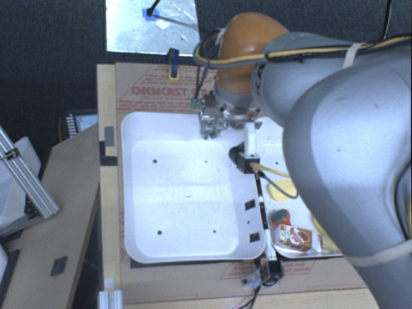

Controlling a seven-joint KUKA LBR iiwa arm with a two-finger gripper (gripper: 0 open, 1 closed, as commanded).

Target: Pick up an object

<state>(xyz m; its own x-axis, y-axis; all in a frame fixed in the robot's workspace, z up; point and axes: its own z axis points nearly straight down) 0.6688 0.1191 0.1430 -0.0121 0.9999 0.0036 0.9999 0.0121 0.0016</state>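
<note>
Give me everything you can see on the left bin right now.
The left bin is a shallow white tray, plastic by the look, with rounded corners and a raised rim. Its floor shows a few small dark dots and faint scuffs. It lies flat on a brown board printed with red lettering, its right rim running alongside the right bin, with dark clips along that seam. The gripper hangs over its far right corner.
</note>
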